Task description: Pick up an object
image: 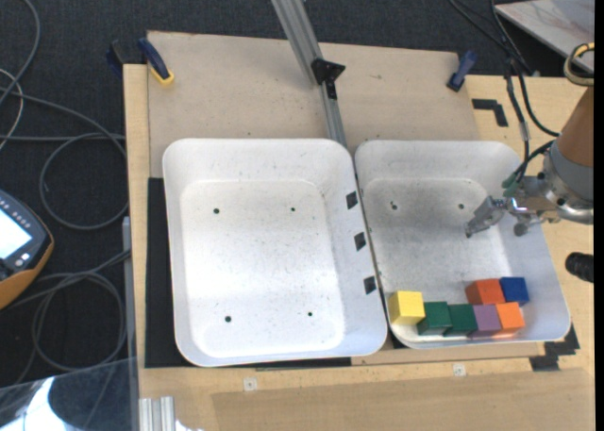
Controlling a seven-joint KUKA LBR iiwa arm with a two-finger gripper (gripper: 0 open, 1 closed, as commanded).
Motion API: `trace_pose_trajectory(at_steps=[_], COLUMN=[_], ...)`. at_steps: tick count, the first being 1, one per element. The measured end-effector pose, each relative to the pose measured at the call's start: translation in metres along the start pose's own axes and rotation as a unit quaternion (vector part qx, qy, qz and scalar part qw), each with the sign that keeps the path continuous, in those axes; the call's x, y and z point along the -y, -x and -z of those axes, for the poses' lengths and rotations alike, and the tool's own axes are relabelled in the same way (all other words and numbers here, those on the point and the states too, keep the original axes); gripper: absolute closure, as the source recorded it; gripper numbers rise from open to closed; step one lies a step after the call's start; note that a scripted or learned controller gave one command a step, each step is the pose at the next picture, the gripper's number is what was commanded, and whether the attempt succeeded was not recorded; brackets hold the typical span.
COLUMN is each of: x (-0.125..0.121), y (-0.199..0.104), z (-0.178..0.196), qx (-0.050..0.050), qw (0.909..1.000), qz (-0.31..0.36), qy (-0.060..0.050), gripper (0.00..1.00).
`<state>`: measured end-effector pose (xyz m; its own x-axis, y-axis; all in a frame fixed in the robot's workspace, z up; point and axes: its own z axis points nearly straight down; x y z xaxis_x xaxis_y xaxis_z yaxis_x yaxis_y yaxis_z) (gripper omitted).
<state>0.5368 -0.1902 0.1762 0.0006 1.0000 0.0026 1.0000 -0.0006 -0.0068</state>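
Several coloured blocks sit packed along the near edge of the right bin (415, 160): a yellow block (408, 305), two green blocks (437, 316), a purple block (486, 320), an orange block (510, 316), a red block (487, 291) and a blue block (514, 289). My gripper (494, 227) hangs over the right side of this bin, above and behind the blocks. It is open, with nothing between its fingers. The nearest blocks, red and blue, lie a short way toward the bin's front from the fingertips.
The left bin (189, 160) stands beside the right one, with small black clips on the shared rim. A slanted metal pole (302, 33) rises from behind the bins. Blue clamps (461, 69) hold the backboard. Cables lie on the floor at left.
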Motion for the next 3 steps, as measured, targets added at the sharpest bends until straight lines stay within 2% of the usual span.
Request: trace_pose_trajectory(at_steps=[1,2,3], x=[-0.003,-0.005,-0.001], y=[0.002,0.002,-0.006], z=[-0.043,-0.03,0.021], qx=[0.0,0.001,0.002], qw=[1.0,1.0,1.0], qz=[0.0,0.001,0.001], qy=[0.001,0.005,0.006], gripper=[0.0,1.0,1.0])
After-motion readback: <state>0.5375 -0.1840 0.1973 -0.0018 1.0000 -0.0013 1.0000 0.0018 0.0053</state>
